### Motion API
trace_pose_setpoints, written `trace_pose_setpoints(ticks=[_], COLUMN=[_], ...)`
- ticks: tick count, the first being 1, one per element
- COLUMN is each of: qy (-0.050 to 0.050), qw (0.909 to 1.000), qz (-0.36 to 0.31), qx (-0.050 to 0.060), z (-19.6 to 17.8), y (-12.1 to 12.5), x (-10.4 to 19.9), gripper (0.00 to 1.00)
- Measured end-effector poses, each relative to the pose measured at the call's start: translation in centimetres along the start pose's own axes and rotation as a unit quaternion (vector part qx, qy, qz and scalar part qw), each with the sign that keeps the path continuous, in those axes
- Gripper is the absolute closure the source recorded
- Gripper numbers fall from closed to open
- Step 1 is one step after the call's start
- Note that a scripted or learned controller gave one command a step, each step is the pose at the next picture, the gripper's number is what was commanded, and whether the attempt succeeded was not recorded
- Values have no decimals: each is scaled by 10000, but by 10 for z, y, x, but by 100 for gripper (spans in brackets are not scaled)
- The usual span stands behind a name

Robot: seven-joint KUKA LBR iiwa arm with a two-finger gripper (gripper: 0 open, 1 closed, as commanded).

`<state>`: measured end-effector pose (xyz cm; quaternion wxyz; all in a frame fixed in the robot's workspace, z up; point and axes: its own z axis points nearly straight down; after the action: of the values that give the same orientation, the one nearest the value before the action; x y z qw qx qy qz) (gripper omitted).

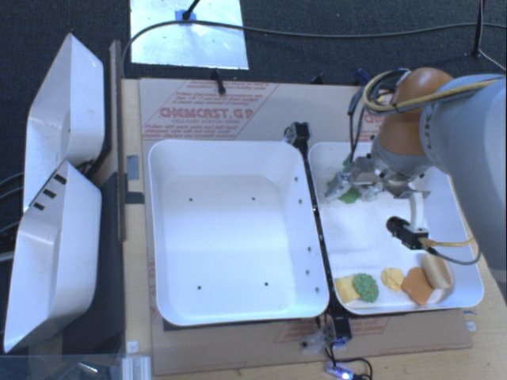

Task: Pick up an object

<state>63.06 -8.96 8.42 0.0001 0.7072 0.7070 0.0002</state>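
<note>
My gripper (342,185) hangs low over the upper left part of the right bin (360,240), close to the divider between the bins. A small green object (349,197) lies right under the gripper's tip, touching or nearly touching it; whether it is gripped is hidden. Along the right bin's front edge lie a yellow piece (345,289), a green broccoli-like piece (365,286), a small yellow piece (392,277), an orange wedge (417,286) and a tan bread-like roll (436,271).
The left bin (170,165) stands beside the right one, their rims meeting at a black clip strip (310,204). The grey arm (467,133) covers the right bin's upper right. A black connector with a yellow cable (405,233) hangs above the bin floor. Two spare white bins (59,212) lean at far left.
</note>
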Motion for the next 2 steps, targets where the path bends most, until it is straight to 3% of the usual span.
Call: trace_pose_setpoints(ticks=[2], qy=[-2], qw=[10000], qz=[-5], qx=[-6], z=[0], y=[4], x=[4], gripper=[0])
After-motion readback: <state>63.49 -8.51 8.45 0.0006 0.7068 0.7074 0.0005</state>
